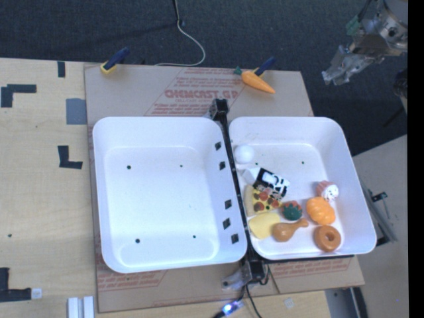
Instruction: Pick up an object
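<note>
Fingers [333,75] of the gripper [339,71] look slightly spread with nothing between them. The gripper hangs over the dark floor at the upper right, well apart from both bins and beyond the far right corner of the right bin [346,152].

No single object is marked out for picking. The candidates are small toy foods crowded into the near half of the right bin:
- A white ball [244,154] sits just beside the divider between the bins.
- A black-and-white piece [271,179] lies next to it, touching a flat yellow slice [260,203] dotted with red.
- A dark green lump [291,211] is just beside a rounded orange fruit [320,211], with a small pink-and-white piece [327,191] behind the fruit.
- A brown drumstick [289,230] and a tan doughnut [327,238] lie near the front wall, and a pale yellow wedge [261,226] rests in the front left corner.

The far half of the right bin, towards its right wall, is bare white floor. The left bin [99,177] shows only its white base with a few dark dots.

A toy carrot [257,81] lies outside the bins on the cardboard sheet [179,97], near a blue clamp [265,64]. A second clamp [114,59], blue and yellow, grips the sheet's far left corner.
</note>
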Controlling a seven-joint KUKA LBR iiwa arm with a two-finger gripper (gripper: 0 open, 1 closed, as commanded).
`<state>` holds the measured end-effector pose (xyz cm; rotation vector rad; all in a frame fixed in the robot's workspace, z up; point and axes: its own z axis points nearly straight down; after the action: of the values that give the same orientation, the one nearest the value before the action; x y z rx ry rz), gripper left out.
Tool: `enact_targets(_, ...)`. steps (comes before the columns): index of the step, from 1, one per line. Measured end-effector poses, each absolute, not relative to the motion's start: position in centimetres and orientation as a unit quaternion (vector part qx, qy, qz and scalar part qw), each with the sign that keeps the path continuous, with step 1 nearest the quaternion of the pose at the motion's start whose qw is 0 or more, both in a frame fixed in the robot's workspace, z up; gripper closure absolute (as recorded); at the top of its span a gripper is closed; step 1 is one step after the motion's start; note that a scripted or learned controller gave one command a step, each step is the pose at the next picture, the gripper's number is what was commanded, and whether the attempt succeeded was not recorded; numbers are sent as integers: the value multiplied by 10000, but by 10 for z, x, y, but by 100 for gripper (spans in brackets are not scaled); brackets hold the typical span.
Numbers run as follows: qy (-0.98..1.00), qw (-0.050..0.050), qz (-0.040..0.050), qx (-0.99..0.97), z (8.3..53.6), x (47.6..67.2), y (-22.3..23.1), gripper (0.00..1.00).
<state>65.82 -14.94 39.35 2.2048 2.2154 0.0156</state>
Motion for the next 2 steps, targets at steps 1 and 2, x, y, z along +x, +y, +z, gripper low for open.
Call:
enact_targets(1, 7084, 71, 38, 7058, 517, 669, -154, 100)
enact_targets(2, 7075, 16, 4, 7067, 537, 668, -143, 100)
